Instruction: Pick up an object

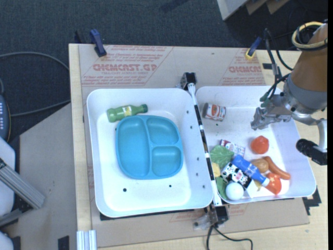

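Observation:
The arm's gripper (pixel 258 122) hangs over the back half of the right bin (pixel 304 155), with nothing visibly in it. A red tomato (pixel 259 144) lies just in front of it, apart from it. To its left, a small red-and-white can (pixel 214 111) lies on its side. Toys are piled in the bin's front: a green leafy piece (pixel 221 155), a small carton (pixel 232 148), a blue bottle (pixel 250 169), a black-and-white cow toy (pixel 237 177), a white ball (pixel 234 191), a carrot (pixel 277 169) and a red pepper (pixel 274 185).
The left bin (pixel 99 139) holds a blue divided plate (pixel 150 146) and a green bottle (pixel 126 111) lying behind it. The bins' rims (pixel 200 134) meet between the plate and the can. Blue clamps (pixel 97 41) grip the bench's back edge.

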